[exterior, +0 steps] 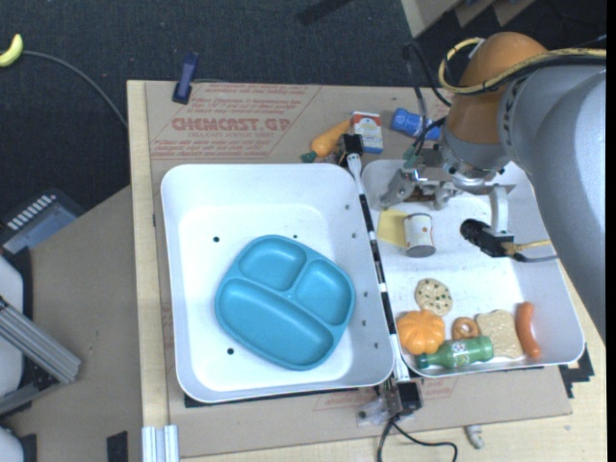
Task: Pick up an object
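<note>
Blue clip (185,77) on cardboard sheet (231,123); yellow thing (10,49) on dark floor (87,27)

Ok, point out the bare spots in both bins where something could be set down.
Left white bin: bare floor rings the blue divided plastic plate, widest along the far edge. Right white bin: one bare patch mid-right, between the small cylindrical can and the red sausage. Its near edge is crowded with toy food.
</note>
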Controlling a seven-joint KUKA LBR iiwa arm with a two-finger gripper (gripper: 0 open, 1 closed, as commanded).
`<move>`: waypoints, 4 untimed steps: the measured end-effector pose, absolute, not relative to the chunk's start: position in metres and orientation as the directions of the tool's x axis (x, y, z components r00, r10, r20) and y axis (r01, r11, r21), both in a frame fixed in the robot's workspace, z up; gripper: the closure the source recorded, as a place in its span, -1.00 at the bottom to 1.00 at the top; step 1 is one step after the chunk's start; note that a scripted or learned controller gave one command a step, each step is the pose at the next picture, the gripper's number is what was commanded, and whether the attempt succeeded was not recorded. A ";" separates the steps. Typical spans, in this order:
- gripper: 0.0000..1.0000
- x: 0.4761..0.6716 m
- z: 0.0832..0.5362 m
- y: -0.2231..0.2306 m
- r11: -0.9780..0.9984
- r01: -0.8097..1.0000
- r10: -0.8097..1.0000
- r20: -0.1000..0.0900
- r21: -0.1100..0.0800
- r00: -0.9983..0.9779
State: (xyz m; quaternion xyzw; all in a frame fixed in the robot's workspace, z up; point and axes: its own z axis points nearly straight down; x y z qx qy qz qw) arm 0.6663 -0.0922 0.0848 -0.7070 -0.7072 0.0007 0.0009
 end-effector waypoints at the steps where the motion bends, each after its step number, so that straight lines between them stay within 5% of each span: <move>1: -1.00 0.666 0.085 -0.094 0.000 1.000 1.000 0.000 -0.002 0.000; 2: -1.00 0.592 0.084 -0.130 -0.002 1.000 1.000 -0.001 -0.002 0.002; 3: -1.00 0.478 0.084 -0.138 -0.002 1.000 1.000 0.000 -0.002 0.002; 4: -1.00 0.509 0.084 -0.098 0.001 1.000 1.000 0.000 0.001 -0.001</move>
